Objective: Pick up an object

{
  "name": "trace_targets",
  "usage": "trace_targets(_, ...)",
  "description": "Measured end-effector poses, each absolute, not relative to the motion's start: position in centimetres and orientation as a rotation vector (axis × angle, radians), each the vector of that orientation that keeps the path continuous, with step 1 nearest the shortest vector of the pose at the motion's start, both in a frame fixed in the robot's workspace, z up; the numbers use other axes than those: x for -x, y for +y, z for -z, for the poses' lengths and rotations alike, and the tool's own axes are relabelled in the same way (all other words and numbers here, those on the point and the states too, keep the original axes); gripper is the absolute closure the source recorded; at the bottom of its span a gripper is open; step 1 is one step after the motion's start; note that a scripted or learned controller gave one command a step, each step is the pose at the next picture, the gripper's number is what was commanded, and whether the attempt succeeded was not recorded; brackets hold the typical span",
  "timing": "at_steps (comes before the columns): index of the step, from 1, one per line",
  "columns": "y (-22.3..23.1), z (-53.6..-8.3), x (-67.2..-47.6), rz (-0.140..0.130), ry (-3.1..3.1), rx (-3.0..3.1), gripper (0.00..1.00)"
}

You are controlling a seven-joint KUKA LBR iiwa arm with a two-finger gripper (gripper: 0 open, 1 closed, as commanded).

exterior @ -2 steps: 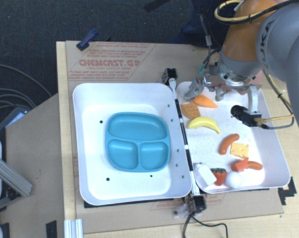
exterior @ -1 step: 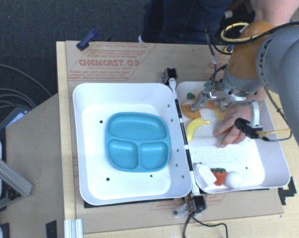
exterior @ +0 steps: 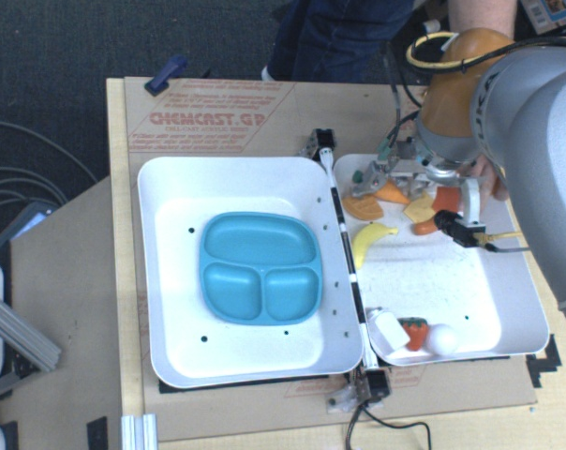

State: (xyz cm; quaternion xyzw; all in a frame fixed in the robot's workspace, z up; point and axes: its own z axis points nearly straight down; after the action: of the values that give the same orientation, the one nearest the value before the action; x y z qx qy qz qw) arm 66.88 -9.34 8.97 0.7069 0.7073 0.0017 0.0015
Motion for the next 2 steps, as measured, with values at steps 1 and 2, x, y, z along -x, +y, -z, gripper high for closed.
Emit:
trace_targets(1,-8.96,-10.79,-67.39,-0.024,2.221,-2.206,1.00)
trace_targets(2,-8.98,-10.76,-67.37,-0.023,2.222,-2.207,0.00)
